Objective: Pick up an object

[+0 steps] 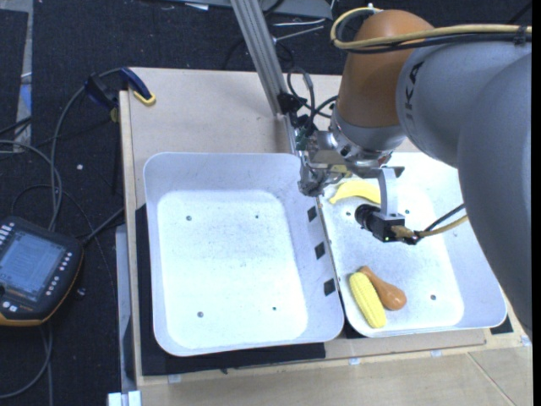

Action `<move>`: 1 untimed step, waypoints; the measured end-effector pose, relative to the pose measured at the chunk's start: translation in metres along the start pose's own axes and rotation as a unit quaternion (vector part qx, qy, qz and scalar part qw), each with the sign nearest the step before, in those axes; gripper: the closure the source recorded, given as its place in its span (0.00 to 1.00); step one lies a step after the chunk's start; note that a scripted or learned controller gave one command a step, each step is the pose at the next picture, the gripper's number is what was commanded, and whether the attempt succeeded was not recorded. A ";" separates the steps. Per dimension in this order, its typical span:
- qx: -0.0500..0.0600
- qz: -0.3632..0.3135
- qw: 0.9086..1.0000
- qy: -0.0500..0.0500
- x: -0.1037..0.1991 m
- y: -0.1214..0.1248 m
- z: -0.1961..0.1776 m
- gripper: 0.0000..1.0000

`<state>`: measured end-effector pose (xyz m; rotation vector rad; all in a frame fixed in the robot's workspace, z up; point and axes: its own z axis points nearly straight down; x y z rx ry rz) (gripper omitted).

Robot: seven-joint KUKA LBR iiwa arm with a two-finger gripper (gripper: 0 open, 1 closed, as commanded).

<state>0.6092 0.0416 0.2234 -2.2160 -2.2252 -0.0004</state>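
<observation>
The gripper hung low over the far left corner of the right bin, right at the rim where the two bins met. Whether it was open or closed could not be told from above, as the wrist covered it, and nothing could be seen held in it.

Just beside it, towards the right bin's middle, lay a yellow banana. It was partly hidden by the robot's own hardware, and its curved long axis ran roughly across the bin from left to right. It was the nearest object, and whether the gripper touched it was not clear.

Well apart, by the bin's near edge, a yellow corn cob lay with its long axis running from the far side to the near side. An orange-brown piece touched its right flank, angled towards the near right corner.

My judgement was that the coming move turned on the banana. It lay a short way to the right of the gripper, so a small shift in that direction would centre the gripper on it, with the jaws set across the fruit's narrow width. The corn cob would have needed a longer reach towards the near edge.

The left bin showed only its white floor.
</observation>
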 end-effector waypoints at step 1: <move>0.000 0.000 1.000 0.000 0.049 -0.008 0.003 1.00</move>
